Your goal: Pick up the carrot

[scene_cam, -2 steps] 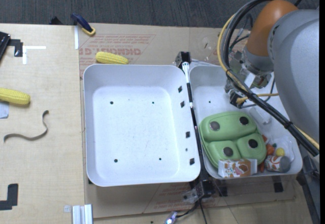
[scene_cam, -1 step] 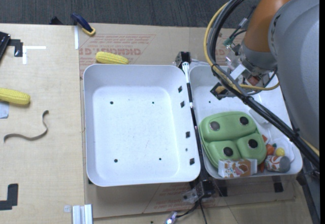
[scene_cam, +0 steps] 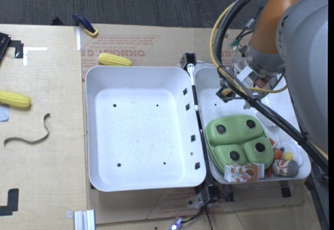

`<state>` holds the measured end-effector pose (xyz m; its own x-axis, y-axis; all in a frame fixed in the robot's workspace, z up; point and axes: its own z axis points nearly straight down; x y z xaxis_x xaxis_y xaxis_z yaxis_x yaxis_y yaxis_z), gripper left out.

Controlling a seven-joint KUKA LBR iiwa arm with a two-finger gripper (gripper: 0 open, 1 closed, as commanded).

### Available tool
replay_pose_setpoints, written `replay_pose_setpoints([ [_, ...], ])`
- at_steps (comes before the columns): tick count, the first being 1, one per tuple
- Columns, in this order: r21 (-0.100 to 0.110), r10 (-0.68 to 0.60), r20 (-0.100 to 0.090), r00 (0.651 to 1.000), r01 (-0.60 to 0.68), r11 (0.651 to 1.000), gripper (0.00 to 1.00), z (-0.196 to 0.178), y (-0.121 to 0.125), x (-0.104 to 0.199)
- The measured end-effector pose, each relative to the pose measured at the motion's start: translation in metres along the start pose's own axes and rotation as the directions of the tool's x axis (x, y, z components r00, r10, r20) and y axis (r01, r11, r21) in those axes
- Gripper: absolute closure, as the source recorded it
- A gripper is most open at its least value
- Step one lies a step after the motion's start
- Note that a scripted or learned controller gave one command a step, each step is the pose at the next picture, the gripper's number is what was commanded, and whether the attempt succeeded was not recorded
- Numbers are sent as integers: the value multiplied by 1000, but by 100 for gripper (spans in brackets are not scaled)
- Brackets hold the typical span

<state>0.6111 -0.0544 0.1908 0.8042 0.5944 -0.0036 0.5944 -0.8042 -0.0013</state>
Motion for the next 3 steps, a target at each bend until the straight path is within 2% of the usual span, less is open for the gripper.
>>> replay_pose_setpoints([
  [1,-29,-114,-21,993,113,993,0,72,19,-32],
  [2,-17,6,-14,1000,-6,1000,0,84,76,1],
  [3,12,171,-29,985,-170,985,0,83,122,-32],
])
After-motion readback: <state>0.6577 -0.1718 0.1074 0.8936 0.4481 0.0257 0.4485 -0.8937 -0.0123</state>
